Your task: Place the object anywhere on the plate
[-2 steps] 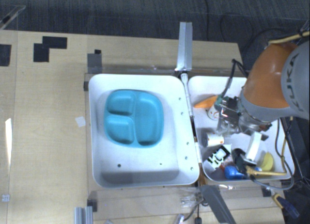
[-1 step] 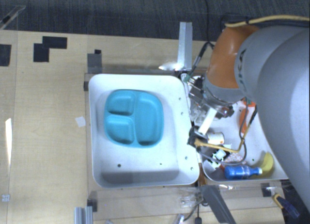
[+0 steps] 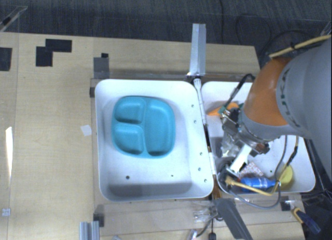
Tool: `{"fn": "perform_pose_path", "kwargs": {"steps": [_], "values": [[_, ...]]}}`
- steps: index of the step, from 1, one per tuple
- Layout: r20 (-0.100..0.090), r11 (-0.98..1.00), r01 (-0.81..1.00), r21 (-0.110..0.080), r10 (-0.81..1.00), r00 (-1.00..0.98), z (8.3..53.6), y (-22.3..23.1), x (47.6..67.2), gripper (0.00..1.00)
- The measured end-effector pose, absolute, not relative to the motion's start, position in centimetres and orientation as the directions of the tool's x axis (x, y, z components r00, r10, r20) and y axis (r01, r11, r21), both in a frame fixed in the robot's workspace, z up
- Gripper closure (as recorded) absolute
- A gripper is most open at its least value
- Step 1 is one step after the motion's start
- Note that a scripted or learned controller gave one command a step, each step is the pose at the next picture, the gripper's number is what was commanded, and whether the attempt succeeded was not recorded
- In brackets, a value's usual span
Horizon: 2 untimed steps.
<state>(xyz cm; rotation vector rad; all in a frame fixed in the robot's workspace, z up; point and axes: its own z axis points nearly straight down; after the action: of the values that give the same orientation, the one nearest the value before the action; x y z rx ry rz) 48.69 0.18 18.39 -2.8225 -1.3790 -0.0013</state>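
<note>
Right, camera view: arm [image 3: 290,93] reaches in from the right and hangs over the right bin [image 3: 218,91], the tool [image 3: 234,162] low among the clutter there. Cannot tell how far the tool is open or whether it has anything. Left bin [image 3: 104,145] holds the blue plate [image 3: 143,125], three compartments, nothing on it. Right bin clutter: an orange item [image 3: 215,111] near the top, a blue tube [image 3: 258,183] lying roughly left-right along the bottom edge, a yellow piece [image 3: 286,175] at lower right, a speckled pinkish thing [image 3: 254,169] just below the tool. Which one is the task's thing is unclear; the likely candidates sit in the right bin beside the tool, well apart from the plate. A white elongated piece [image 3: 239,160] at the tool runs diagonally, upper right to lower left; may be part of the tool.

Risks, judged: crowded items touching each other, so the tool may close on two or on none; a grasp at the tip of a long item could let it swing and drop on the divider between the bins.
</note>
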Motion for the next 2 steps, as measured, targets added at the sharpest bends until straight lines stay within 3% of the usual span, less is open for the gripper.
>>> {"fn": "perform_pose_path", "kwargs": {"steps": [1,2], "values": [[0.001,-0.542,0.84,0.001,0.84,0.542,19.1,4.7,57.5,1.0],[0.0,-0.584,0.812,-0.002,0.812,0.584,15.0,14.8,54.5,1.0]]}}
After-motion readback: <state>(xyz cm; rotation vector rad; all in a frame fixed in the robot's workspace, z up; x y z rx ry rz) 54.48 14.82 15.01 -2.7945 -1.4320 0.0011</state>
